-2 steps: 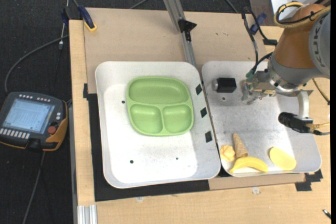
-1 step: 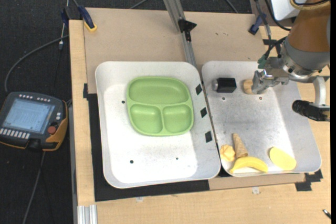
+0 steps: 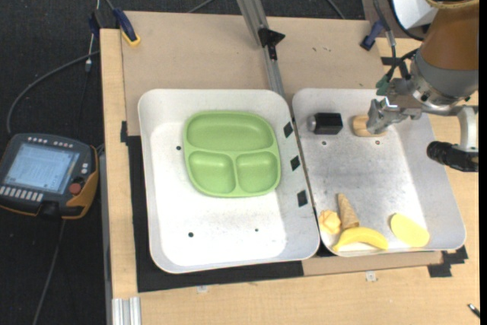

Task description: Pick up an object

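1. The right bin (image 3: 380,179) has a wide bare floor in its middle; its things sit along the far and near rims.
2. The gripper (image 3: 378,120) is down at the far rim, right against a small tan block (image 3: 361,125); whether it is apart or clamped cannot be told.
3. A black block (image 3: 327,122) lies just left. A banana (image 3: 361,239), cone (image 3: 348,210) and yellow disc (image 3: 409,230) crowd the near rim. A green tray (image 3: 231,153) sits in the left bin (image 3: 163,186).

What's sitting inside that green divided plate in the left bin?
The green three-compartment plastic plate in the left white bin shows bare green compartments with no items in them. Whatever lies beneath the plate is covered.
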You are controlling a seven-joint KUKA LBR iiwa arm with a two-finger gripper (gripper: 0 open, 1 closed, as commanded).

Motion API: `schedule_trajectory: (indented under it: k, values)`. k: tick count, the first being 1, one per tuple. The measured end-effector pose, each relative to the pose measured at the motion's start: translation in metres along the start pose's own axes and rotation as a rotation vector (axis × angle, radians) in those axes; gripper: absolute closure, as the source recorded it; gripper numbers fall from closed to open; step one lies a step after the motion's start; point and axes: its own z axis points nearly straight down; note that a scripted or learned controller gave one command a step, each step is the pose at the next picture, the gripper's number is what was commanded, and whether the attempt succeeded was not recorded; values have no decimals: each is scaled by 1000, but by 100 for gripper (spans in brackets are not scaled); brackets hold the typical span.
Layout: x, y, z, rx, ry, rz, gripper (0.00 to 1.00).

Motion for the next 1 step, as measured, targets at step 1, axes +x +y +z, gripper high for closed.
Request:
schedule_trajectory:
  k: [1]
  values:
    - [52, -11, -10, 4, 4, -5, 100]
